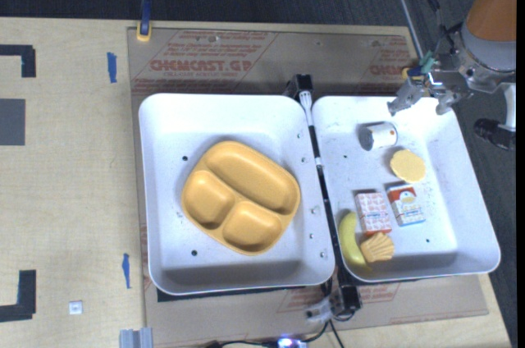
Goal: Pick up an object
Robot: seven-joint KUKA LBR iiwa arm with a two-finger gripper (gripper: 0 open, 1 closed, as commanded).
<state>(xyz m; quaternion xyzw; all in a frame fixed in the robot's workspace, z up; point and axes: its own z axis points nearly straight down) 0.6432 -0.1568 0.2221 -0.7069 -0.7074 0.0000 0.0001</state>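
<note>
The right bin (pixel 467 174) holds a small white cylinder (pixel 378 135), a round yellow disc (pixel 408 166), two small red and white cartons (pixel 372 212) (pixel 406 203), a banana (pixel 350 240) and a ridged orange-yellow piece (pixel 377 246). My gripper (pixel 423 95) hangs over the bin's far edge, up and to the right of the white cylinder. Nothing shows between its parts, and it touches none of the objects.
The left bin (pixel 160 174) holds an upside-down yellow compartment tray (pixel 239 195). Both bins rest on a cardboard sheet (pixel 213 59) on the wooden bench. A clamp (pixel 304 89) sits at the far end of the seam between the bins.
</note>
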